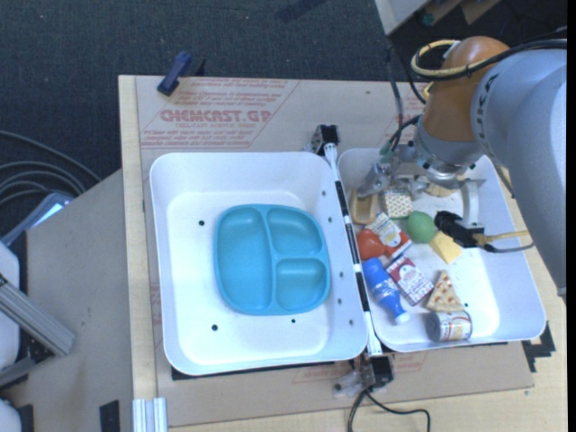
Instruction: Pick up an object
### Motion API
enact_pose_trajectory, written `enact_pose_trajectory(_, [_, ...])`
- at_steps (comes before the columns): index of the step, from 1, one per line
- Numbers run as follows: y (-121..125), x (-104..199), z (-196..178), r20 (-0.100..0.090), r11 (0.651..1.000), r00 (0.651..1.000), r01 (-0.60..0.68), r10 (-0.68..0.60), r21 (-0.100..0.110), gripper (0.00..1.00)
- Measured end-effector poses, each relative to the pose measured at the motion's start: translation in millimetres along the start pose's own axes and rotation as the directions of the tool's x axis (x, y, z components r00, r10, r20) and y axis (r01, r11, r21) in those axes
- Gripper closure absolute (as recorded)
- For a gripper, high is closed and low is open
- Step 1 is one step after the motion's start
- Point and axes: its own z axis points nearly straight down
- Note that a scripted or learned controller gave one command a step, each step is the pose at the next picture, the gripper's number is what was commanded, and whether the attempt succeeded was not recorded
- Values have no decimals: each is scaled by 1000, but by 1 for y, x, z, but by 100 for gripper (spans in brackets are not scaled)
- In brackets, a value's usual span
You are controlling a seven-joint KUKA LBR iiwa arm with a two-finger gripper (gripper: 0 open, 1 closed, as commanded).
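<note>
One green ball (419, 226) just below hand (402, 185); grip state prob. unreadable.

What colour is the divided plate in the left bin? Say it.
Light blue plate, clear in the camera view.

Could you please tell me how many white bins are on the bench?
2. The left bin holds a blue divided plate; the right bin holds the small objects, with the arm reaching into its far end.
</note>
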Motion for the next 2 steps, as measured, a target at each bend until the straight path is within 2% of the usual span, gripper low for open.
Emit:
enact_pose_trajectory(1, [13,1,1,2,1000,1000,1,-1,3,0])
enact_pose_trajectory(2, [13,0,0,1,1000,1000,1,-1,2,0])
